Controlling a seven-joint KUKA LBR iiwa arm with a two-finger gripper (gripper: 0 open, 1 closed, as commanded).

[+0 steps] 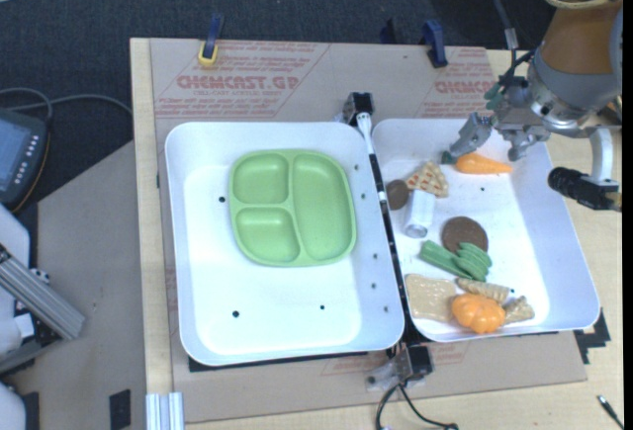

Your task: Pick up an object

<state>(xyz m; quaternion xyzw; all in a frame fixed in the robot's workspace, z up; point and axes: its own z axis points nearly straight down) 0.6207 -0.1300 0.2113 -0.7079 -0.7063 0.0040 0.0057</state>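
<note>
A: What's biggest here?
B: The two white bins; the left bin (198, 250) bears a green divided plate (293, 207), the right bin (554, 240) toy food.
A: And the gripper (492, 143)?
B: Fingers apart, straddling the orange carrot (482, 163) at the right bin's far end, not lifted.

Orange carrot (482, 163) — lying flat, right bin's far end.

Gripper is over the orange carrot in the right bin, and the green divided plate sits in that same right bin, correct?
Not quite. The camera view shows the green divided plate in the left white bin. The gripper is over the orange carrot in the right white bin.
</note>
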